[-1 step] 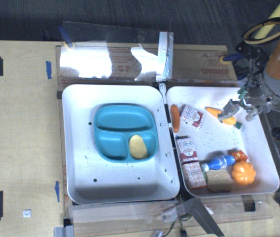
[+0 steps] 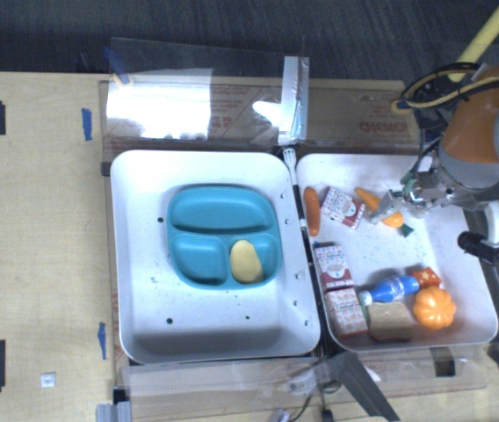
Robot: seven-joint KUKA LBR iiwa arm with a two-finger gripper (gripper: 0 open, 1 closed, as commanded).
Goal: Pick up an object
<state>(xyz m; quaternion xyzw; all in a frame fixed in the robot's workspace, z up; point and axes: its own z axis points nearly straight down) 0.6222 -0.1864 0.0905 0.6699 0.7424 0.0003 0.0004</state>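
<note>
The right bin (image 2: 469,262) holds several small items. An orange sausage-like piece (image 2: 312,211) lies at its left wall, with a small red-and-white carton (image 2: 341,207) beside it. My gripper (image 2: 405,197) reaches into the bin's upper right part from the grey and orange arm (image 2: 478,134). It hangs just above a small orange piece (image 2: 394,221) and right of another orange piece (image 2: 368,199). Nothing shows as held.
Along the right bin's front lie two more cartons (image 2: 331,266) (image 2: 344,310), a blue bottle (image 2: 394,288), a brown block (image 2: 392,322) and an orange pumpkin (image 2: 434,308). The left bin (image 2: 135,262) carries a blue divided tray (image 2: 206,214) with a yellow oval item (image 2: 246,261).
</note>
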